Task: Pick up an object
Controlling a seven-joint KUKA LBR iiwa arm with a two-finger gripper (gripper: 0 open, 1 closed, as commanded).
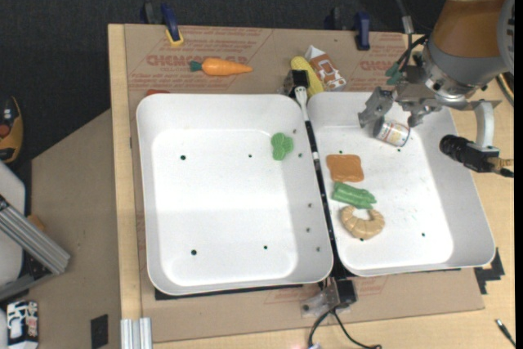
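Gripper: low over right bin, fingers spread around a small jar.
Nearby: orange block, green piece, pretzel.
Left bin: green broccoli.

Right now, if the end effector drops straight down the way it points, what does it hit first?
Probably the small jar lying just under the end effector in the right bin, though depth is hard to judge from above.
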